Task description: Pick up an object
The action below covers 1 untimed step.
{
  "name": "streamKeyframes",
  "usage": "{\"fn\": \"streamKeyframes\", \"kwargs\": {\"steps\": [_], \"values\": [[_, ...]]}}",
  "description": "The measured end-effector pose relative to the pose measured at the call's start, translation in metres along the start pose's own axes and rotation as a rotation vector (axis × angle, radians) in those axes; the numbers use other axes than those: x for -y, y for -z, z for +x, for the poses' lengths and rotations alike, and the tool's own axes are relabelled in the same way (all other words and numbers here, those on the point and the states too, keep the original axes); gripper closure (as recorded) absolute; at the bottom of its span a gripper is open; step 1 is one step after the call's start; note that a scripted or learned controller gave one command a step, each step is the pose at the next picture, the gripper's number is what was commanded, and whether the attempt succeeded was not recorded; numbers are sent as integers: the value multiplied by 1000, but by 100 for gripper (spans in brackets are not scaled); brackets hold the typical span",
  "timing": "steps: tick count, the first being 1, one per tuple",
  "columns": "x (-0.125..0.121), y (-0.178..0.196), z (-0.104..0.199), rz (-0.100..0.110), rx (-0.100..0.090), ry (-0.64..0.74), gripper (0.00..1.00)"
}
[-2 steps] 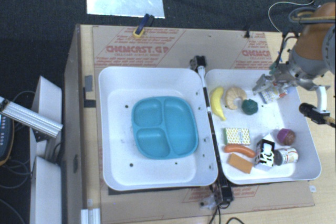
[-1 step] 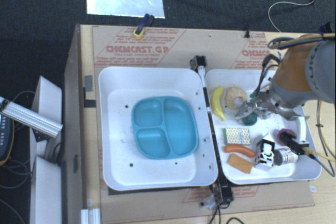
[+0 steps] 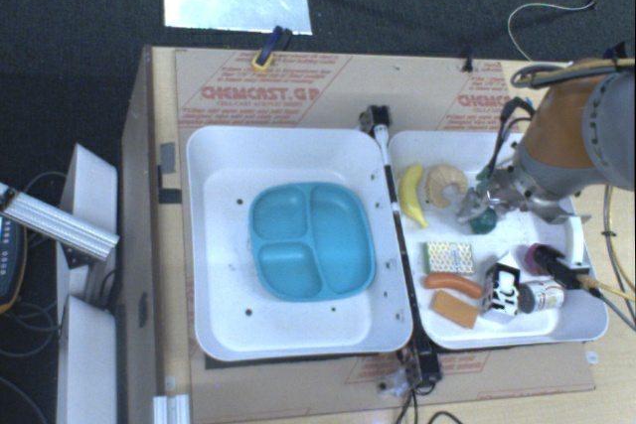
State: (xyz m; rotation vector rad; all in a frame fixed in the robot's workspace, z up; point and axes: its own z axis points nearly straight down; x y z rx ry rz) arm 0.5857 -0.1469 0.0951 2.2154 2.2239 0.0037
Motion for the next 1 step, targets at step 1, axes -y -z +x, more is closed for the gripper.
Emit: {"fn": "streamKeyframes", "kwargs": {"steps": [1], "values": [[-29, 91, 73, -3, -1, 1, 100]]}}
